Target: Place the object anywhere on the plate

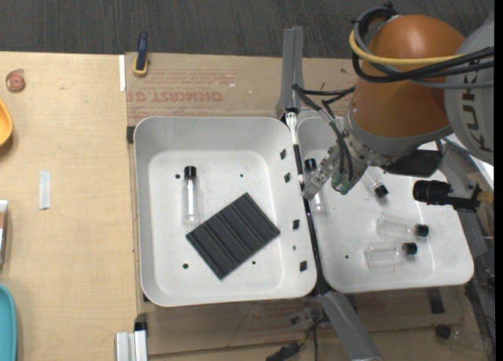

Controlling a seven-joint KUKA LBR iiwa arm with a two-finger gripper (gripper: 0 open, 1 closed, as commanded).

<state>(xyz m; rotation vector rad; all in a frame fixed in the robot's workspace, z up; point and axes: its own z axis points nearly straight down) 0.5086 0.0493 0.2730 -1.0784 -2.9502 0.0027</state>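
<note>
The gripper (328, 180) hangs over the left edge of the right bin (440, 277), close to the wall it shares with the left bin (157, 273). Left of the jaws and lower down, a dark ribbed plate (233, 235) lies flat in the left bin, with a clear vial (190, 194) lying just beside its upper left corner. Right of the jaws and below them, more black-capped clear vials (389, 255) lie scattered on the right bin's floor.
</note>
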